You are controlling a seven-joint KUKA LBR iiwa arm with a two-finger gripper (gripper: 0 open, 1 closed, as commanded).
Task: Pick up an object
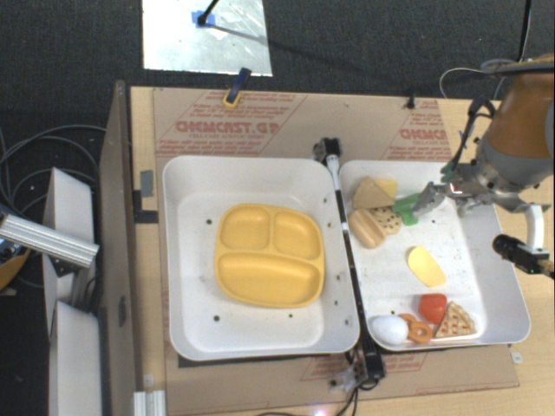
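Two shallow white bins sit side by side on the tabletop point(260, 120), which is lined with printed cardboard. The left bin point(186, 258) contains a yellow divided plate point(269, 256) lying flat, its long axis running roughly left to right. The right bin point(494, 293) contains several toy food items. Near its upper left corner lies a tan cheese wedge point(375, 192), and just below it a bread piece point(368, 227) whose long axis runs diagonally from upper right to lower left. A green item point(406, 207) lies just beside the bread, its long axis pointing up and right toward the end effector point(429, 199). A pale yellow oval piece point(426, 266) rests near the bin's middle, its long axis tilted from upper left to lower right. Along the lower edge lie a white egg point(389, 328), an orange ring-shaped piece point(417, 329), a red piece point(433, 306) and a pizza slice point(457, 321), close together.

The arm point(520, 137) enters from the right, its end effector lowered over the upper part of the right bin, the tip at or just beside the green item. Whether it is released, clenched or grasping cannot be told at this resolution.
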